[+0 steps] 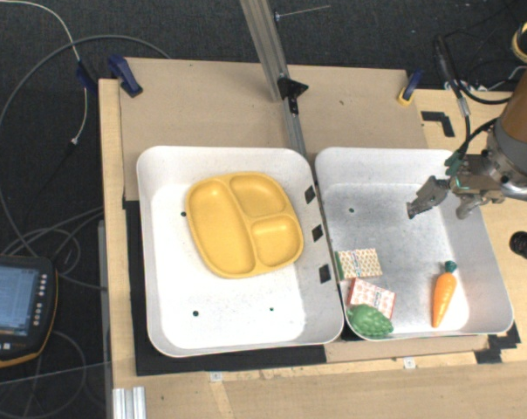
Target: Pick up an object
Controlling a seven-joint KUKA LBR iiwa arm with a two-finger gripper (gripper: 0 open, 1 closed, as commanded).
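nearest, green broccoli lies at the right bin's front edge. beside it, the carrot stands lengthwise, leafy tip pointing away. gripper hovers above, fingers apart, holding nothing.

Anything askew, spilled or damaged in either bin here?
Nothing spilled or visibly damaged. The yellow divided plate lies rotated at an angle in the left bin. In the right bin, the two small packets and green item crowd the near-left corner; the carrot lies apart.
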